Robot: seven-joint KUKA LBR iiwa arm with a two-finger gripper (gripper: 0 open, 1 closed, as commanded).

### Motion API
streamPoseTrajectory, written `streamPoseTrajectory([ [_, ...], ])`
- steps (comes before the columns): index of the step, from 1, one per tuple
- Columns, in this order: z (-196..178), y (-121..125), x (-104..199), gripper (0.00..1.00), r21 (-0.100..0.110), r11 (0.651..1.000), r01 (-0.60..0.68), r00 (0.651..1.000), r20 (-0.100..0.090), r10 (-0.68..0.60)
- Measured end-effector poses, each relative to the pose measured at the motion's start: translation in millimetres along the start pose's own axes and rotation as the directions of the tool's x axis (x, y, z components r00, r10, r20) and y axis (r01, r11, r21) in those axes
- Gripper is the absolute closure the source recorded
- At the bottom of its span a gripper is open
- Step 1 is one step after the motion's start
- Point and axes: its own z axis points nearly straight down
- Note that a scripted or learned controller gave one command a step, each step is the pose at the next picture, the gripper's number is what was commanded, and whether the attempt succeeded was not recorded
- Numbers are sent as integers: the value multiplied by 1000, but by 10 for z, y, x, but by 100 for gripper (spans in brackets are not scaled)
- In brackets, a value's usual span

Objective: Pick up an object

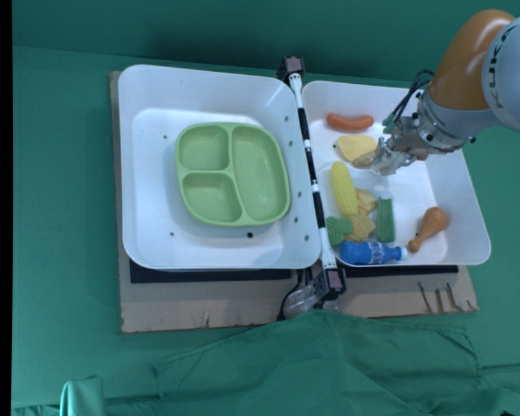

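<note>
Hand (374, 160) hovers just beside yellow piece (357, 148) — sausage (350, 121) beyond.

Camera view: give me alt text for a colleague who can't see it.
The gripper hovers over the right bin of toy food, beside a yellow piece. The left bin holds a green divided plate.

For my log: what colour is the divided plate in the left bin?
Light green plate, seen in the camera view.
</note>
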Motion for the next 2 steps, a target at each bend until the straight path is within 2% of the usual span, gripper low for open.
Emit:
streamPoseTrajectory([
  [1, -629, 55, -98, 100, 11, 1000, 4, 1000, -3, -4],
  [2, -1099, 109, -160, 100, 12, 1000, 4, 1000, -3, -4],
])
